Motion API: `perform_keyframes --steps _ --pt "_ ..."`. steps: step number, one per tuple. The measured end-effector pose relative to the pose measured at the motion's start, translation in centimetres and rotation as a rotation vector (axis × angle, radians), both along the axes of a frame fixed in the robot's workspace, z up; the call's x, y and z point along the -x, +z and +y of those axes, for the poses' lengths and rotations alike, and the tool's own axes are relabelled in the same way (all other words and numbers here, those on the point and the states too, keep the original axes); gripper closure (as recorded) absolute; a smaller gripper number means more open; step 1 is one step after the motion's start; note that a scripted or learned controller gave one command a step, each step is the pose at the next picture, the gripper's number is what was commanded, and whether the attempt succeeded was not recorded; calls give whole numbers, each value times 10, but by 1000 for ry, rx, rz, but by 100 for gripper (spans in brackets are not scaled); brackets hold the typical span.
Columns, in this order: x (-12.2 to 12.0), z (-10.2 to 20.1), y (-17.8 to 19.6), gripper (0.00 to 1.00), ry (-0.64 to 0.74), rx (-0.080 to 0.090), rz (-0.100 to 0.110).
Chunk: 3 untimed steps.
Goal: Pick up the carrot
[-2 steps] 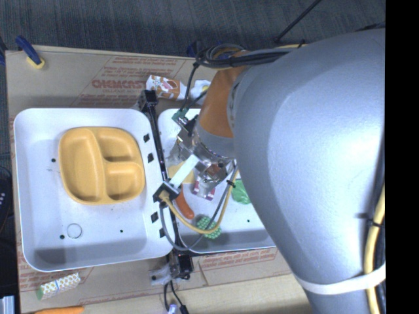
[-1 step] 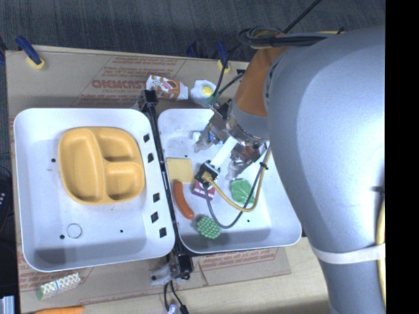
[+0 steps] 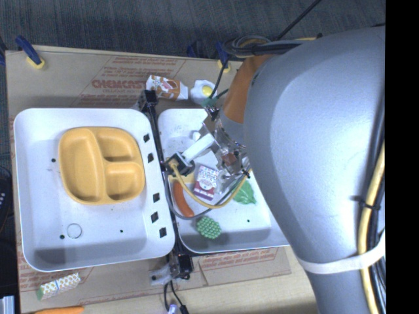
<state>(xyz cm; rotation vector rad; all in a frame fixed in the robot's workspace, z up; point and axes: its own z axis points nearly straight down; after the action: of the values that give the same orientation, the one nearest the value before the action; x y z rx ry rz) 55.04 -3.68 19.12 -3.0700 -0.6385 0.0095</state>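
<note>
The carrot, a short orange stick, lies along the left wall of the right bin, near its front. My gripper hangs over the middle of that bin, to the right of the carrot and a little behind it. A red and white packet lies between the gripper and the carrot. The grey arm covers the bin's right side. Nothing shows between the gripper and the carrot touching.
A green knobbly ball sits just in front of the carrot, and a green leafy piece lies by the gripper. The left bin holds a yellow divided plate. A small carton stands on the cardboard behind the bins.
</note>
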Motion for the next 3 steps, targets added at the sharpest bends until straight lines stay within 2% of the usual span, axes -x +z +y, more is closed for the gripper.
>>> perform_keyframes --steps 1,2,3 --pt "11 61 0 0 -1 1 1" --pt "75 99 0 0 13 2 1" --pt "75 76 0 0 495 -1 -2"
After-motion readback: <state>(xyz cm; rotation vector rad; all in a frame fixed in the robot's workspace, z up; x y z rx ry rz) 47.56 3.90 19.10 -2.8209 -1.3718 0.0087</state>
